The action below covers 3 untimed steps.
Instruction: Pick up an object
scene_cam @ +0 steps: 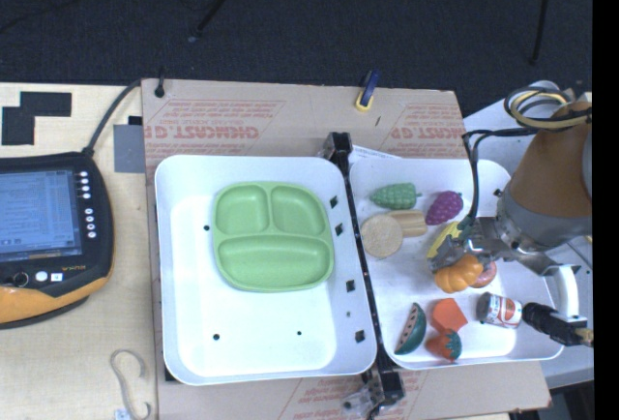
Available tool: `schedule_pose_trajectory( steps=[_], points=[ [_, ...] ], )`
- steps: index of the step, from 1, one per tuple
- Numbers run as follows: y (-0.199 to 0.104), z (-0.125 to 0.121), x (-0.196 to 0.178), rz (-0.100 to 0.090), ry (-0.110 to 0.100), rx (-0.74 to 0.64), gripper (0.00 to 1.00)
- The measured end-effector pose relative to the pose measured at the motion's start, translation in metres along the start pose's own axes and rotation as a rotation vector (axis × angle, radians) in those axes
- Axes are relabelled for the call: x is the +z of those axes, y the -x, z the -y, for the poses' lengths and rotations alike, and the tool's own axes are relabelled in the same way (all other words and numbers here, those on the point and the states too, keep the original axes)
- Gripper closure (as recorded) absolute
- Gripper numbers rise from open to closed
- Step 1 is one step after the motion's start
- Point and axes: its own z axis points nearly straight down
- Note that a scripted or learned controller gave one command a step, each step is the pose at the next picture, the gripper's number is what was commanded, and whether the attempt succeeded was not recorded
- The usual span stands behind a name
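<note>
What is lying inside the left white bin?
Inside the left bin lies a green divided plate with three compartments holding nothing. What lies beneath the plate is covered.

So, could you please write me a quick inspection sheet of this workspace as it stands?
Surface: two white bins side by side, left bin and right bin, on a cardboard sheet.
Job's things: in the right bin, a green bumpy toy, purple grapes, a tan round block, an orange fruit, a watermelon slice, an orange-red block, a small can.
Clutter: green divided plate in the left bin.
Grippers: gripper low over the orange fruit; grasp unclear.
Cables: black cable and yellow loops by the arm.
Surroundings: teach pendant at left, blue-yellow clamp.
</note>
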Motion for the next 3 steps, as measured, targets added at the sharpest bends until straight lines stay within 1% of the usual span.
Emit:
schedule_pose_trajectory(
  steps=[1,2,3],
  points=[
    [-0.005,-0.002,-0.042,0.000,0.000,-0.001,1.00],
    [-0.004,-0.003,-0.064,0.000,-0.001,-0.001,1.00],
    [-0.045,-0.022,-0.063,-0.002,-0.003,-0.004,1.00]
  ],
)
